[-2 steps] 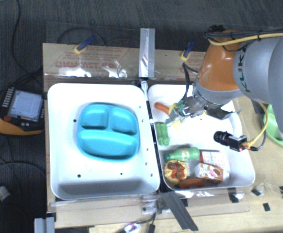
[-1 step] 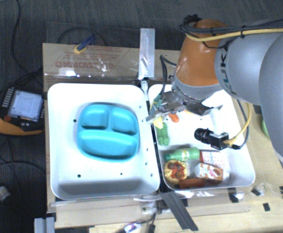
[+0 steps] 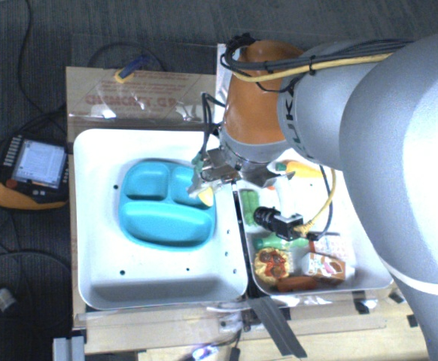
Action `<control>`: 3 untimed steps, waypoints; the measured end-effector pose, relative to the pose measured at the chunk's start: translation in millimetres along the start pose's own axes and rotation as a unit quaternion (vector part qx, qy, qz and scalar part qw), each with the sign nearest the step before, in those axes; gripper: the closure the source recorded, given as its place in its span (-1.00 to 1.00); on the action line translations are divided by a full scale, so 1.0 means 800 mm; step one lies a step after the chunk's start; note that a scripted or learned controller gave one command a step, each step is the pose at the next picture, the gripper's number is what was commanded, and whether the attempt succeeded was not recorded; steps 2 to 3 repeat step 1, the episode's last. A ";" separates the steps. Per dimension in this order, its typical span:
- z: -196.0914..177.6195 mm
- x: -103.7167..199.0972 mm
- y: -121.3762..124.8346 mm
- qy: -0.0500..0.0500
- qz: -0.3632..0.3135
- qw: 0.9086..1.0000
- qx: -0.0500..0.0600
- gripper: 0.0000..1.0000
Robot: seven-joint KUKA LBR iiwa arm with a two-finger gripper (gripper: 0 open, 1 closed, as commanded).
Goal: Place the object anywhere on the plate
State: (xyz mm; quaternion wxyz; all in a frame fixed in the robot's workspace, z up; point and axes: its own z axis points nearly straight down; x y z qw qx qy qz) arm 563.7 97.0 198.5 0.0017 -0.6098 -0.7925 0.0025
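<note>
Two white bins (image 3: 91,224) sit mid-frame; the gripper (image 3: 206,186) hovers over the blue plate's (image 3: 162,224) upper right, a yellow object (image 3: 205,196) at its tips; grip unclear.

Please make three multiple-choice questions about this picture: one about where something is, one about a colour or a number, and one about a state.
1. Where is the plate?
A. in the left bin
B. in the right bin
C. on the floor

2. What colour is the plate?
A. red
B. blue
C. black

3. Where is the end effector now?
A. over the plate's right rim
B. over the handheld device
C. over the cardboard

Answers:
1. A: the plate lies in the left bin, while the right bin holds food packets.
2. B: its whole surface is light blue.
3. A: it hangs over the plate's right rim, with something yellowish at its tip.
</note>
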 end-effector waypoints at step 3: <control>0.000 0.000 0.000 0.000 0.000 1.000 0.000 -1.00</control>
